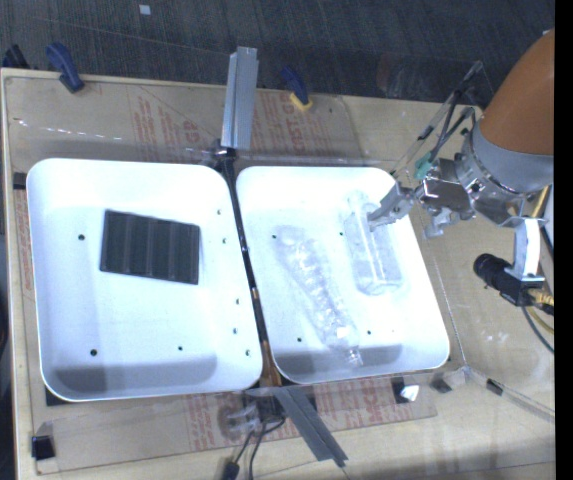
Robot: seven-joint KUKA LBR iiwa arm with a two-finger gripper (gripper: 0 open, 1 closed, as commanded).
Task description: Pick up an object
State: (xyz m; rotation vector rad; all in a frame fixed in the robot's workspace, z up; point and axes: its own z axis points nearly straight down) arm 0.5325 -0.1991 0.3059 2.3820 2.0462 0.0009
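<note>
A dark grey ribbed rectangular pad [151, 247] lies flat in the left bin [56, 198]. In the right bin [421, 343] lie two clear plastic bottles: a long crumpled one [314, 290] running from the middle toward the front edge, and a shorter one [371, 253] beside it to the right. My gripper [391, 206] hangs over the right bin's back right corner, close to the upper end of the shorter bottle. Nothing is visibly held in it.
A metal bar [239, 98] stands at the back between the bins, and another bar [306, 428] at the front. Blue clamps [66, 68] grip the board's back edge. Cables and a black fitting [501, 278] sit right of the right bin.
</note>
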